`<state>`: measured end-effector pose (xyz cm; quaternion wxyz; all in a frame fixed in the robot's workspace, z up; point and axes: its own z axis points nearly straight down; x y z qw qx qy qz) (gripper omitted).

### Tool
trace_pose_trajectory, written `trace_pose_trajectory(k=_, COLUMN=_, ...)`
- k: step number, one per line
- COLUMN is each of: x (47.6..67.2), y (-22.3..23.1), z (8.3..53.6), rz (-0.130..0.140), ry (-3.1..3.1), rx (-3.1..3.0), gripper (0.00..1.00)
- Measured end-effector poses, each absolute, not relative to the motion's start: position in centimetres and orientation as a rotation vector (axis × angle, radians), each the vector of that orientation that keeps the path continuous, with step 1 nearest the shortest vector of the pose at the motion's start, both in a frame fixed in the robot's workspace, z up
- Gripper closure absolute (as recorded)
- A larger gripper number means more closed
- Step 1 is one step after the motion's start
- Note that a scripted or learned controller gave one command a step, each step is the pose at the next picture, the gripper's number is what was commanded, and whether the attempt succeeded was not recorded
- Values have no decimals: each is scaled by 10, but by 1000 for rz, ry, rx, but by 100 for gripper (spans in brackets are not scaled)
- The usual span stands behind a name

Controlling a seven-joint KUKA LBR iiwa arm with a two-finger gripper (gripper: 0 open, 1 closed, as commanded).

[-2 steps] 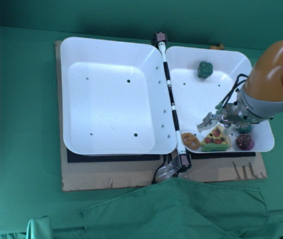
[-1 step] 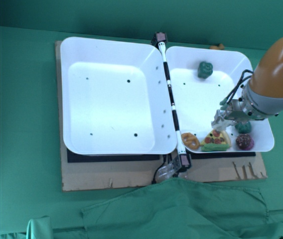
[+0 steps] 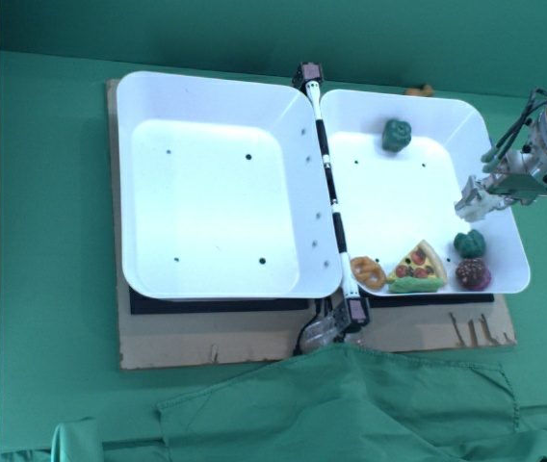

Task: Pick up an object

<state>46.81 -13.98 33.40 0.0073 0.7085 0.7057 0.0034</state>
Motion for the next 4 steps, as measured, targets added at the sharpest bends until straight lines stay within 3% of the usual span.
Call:
trace_pose_trajectory(k=1, x=468, y=-145, z=380, rz=8, ry=2210, rx=2217, gripper=100)
trace_pose_trajectory(k=2, x=468, y=-153, z=395, rz=4, ry=2212, rx=2220, gripper=100)
trace_pose_trajectory(k=3, x=539, y=-90, z=402, rz=9, ry=2221, rx=2211, gripper=100)
trace_pose_trajectory(k=4, x=540, y=-170, z=413, rz=2, ry=2203, rx=2226, gripper=100)
